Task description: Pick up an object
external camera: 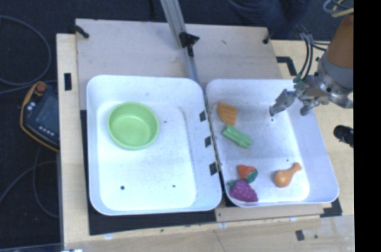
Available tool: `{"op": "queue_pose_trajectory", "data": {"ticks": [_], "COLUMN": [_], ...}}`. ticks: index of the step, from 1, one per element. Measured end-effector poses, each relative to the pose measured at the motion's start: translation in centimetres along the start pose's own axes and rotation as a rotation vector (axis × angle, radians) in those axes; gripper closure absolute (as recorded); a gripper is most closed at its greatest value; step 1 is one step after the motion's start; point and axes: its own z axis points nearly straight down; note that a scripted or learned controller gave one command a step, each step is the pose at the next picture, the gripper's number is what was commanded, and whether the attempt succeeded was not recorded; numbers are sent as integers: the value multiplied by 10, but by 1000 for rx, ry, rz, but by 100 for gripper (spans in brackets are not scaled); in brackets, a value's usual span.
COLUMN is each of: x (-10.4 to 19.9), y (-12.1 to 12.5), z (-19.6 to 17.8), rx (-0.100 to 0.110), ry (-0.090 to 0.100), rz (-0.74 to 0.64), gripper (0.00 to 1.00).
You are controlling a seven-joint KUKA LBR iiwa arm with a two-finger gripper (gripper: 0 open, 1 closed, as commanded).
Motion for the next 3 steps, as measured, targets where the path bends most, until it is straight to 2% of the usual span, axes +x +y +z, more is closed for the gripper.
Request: {"op": "queue_pose_trajectory", "data": {"ticks": [1,2,3], "x": [0,0,2], "y": [0,7,3], "z": [0,60,122], "rx": [0,5,7], "ry": [0,-1,0], "rz": [0,2,4], "gripper": [0,0,0]}}
